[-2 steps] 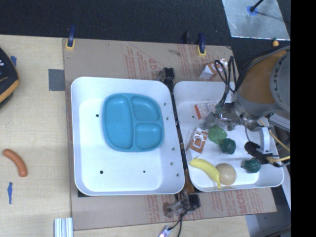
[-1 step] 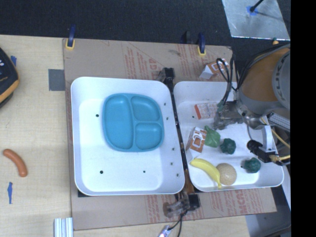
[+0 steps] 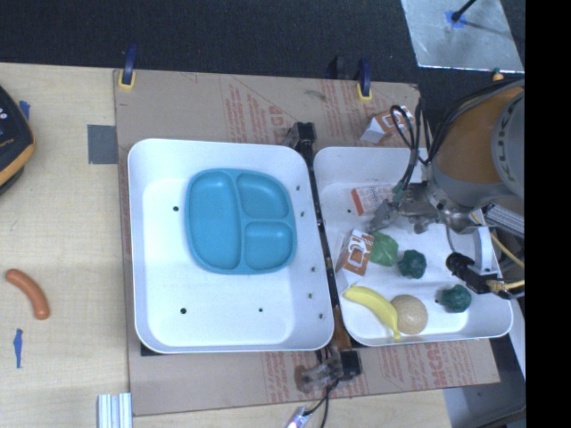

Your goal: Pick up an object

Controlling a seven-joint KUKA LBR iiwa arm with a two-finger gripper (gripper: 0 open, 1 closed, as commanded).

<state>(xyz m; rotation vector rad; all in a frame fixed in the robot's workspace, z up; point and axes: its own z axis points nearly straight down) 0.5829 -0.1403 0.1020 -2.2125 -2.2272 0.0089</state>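
Note:
The right bin [image 3: 500, 328] holds several small items. A yellow banana [image 3: 373, 306] lies beside a tan ball [image 3: 410, 314] near the front wall. Further back are a light green piece [image 3: 384, 250], a dark green piece [image 3: 412, 263] and an orange-and-white packet [image 3: 359, 251]; another dark green piece [image 3: 455, 299] sits at the right. A second packet [image 3: 366, 198] lies toward the back. My gripper [image 3: 403, 214] hangs low over the back half of this bin, just behind the light green piece and beside the second packet. I see nothing clearly held in it.
The left bin [image 3: 156, 319] contains a blue divided plate [image 3: 240, 220]. A sausage [image 3: 28, 292] lies on the bench at far left, and a yellow-black device [image 3: 11, 141] sits at the left edge. The arm's cables [image 3: 415, 136] cross the right bin's back wall.

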